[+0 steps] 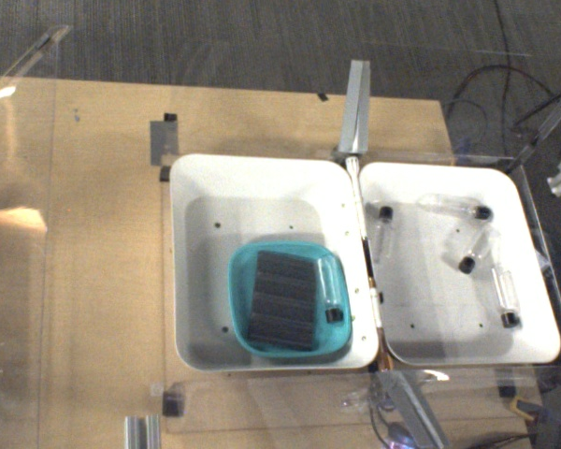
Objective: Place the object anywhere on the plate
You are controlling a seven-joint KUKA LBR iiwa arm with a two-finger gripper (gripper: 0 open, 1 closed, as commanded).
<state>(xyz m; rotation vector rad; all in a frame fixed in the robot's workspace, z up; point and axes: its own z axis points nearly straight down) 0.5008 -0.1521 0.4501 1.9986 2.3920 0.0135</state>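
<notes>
One clear tube (329, 291) on teal plate (254, 335) beside dark pad (282, 299) | four tubes in right bin (542, 340)

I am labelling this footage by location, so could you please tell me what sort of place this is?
Probably a robotics lab workcell, not a home: two white bins, left bin and right bin, sit on a wooden bench, with clear vials for picking and a teal plate as target.
</notes>
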